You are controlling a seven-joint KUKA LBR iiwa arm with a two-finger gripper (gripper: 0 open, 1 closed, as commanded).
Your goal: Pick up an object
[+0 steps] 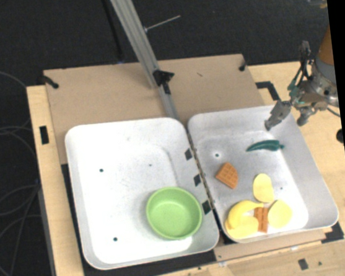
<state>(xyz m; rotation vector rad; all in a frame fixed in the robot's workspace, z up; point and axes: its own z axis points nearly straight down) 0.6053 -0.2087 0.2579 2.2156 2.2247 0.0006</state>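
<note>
This is looking like a robotics lab rather than any home or kitchen: a plywood bench (251, 268) is sitting on dark carpet, carrying two shallow white bins (90, 175) side by side, clipped together at the middle. An aluminium strut (138, 38) is rising at a slant from behind the bins, black cables (4, 186) are trailing loose across the floor at the left, and the food in the bins, the waffle piece (227, 175) among it, is looking like plastic toys.
</note>
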